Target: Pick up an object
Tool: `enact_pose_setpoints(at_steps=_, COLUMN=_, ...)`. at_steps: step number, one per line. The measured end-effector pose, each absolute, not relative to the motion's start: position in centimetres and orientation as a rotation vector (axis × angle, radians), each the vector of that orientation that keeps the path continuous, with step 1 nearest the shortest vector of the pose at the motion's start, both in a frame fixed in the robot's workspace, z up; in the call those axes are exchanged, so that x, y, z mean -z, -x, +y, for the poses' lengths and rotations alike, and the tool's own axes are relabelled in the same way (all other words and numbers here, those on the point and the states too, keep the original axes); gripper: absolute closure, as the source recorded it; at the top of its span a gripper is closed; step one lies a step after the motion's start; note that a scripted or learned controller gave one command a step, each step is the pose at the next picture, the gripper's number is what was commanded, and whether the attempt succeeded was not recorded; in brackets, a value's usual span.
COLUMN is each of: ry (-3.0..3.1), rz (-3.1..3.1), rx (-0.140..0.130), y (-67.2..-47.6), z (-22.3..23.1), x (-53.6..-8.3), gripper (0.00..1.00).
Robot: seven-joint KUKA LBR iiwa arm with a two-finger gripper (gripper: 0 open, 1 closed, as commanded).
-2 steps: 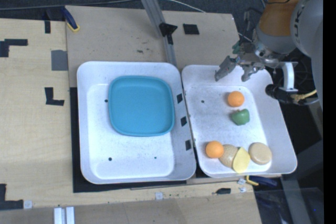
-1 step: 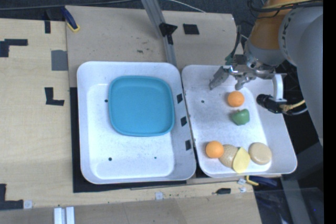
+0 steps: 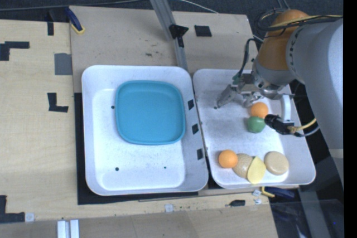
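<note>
My gripper (image 3: 232, 102) hangs over the upper part of the right bin (image 3: 223, 125), its fingers spread open with nothing between them. Just to its right an orange ball (image 3: 258, 109) lies against a green ball (image 3: 255, 125). Along the bin's front edge lie a second orange ball (image 3: 227, 159), a beige lump (image 3: 242, 165), a yellow piece (image 3: 256, 170) and a tan round piece (image 3: 276, 163).
The left bin (image 3: 100, 164) holds a blue square plate (image 3: 150, 111). A slanted metal bar (image 3: 162, 3) crosses above the bins' back edge. The grey arm with its orange band (image 3: 279, 47) covers the right bin's back right corner.
</note>
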State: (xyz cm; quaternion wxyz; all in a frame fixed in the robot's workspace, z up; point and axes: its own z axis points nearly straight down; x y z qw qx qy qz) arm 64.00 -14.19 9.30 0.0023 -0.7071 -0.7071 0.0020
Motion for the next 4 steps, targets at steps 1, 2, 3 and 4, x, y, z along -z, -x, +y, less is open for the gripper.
enact_pose_setpoints(at_steps=1, ry=2.22, rz=-2.223, rx=0.0, y=-64.2, z=-14.1, x=-10.6, gripper=1.0)
enact_pose_setpoints(at_steps=2, ry=2.223, rz=-2.225, rx=0.005, y=-64.1, z=-13.4, x=-16.7, gripper=1.0)
enact_pose_setpoints(at_steps=3, ry=2.223, rz=-2.225, rx=0.004, y=-63.5, z=-12.7, x=-21.6, gripper=1.0)
enact_pose_setpoints(at_steps=4, ry=2.223, rz=-2.224, rx=0.003, y=-63.6, z=-12.7, x=-25.7, gripper=1.0)
